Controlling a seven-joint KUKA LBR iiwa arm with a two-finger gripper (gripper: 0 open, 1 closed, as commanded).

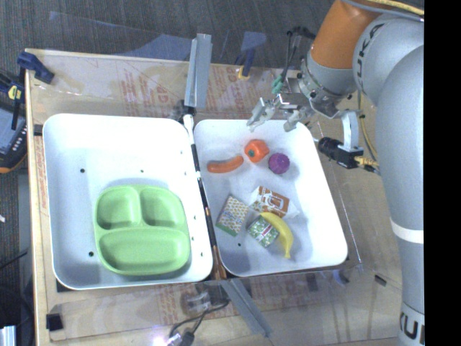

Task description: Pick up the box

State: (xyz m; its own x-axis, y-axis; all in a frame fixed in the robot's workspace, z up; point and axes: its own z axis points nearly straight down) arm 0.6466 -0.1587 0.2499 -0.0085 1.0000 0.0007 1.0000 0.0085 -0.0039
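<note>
The gripper (274, 115) is hanging over the far edge of the right bin (328, 215) with its fingers spread open and nothing between them, well apart from the box (272, 201). The box is lying near the middle of the right bin, touching a banana (281, 233), with a green packet (233, 215) just beside it, and an orange pepper (256, 151), a sausage (225, 165) and a purple ball (279, 163) are lying nearer the far edge. A green tray (142, 231) is sitting at the near edge of the left bin (65, 143).
</note>
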